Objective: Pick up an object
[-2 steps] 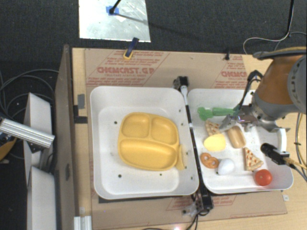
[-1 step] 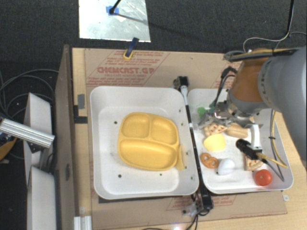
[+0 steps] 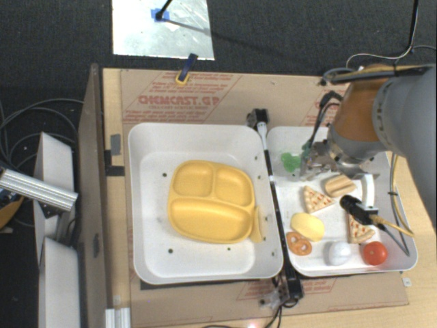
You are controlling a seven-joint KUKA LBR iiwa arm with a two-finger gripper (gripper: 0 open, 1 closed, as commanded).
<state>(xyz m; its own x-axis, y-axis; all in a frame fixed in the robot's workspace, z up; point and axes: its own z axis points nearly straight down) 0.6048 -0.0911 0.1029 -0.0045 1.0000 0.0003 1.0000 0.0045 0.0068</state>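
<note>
My gripper [image 3: 316, 165] hangs low over the far part of the right bin [image 3: 403, 268], with the grey arm and its orange band coming in from the right. A small green object [image 3: 291, 161] lies just to its left, close to the bin's left wall. Just in front of the gripper sit a tan bread roll [image 3: 339, 185] and a pizza slice [image 3: 315, 199]. Nearer the front are a yellow lemon [image 3: 308, 225], a pretzel [image 3: 298, 243], a white ball [image 3: 337, 253], a red tomato [image 3: 374, 253] and a second pizza slice [image 3: 360, 232].
The left bin [image 3: 147, 183] holds a yellow divided plate [image 3: 210, 201]. A ridge [image 3: 271, 183] separates the two bins. Cardboard [image 3: 184, 98] lies under both bins, and a shiny sheet [image 3: 164, 19] lies beyond it.
</note>
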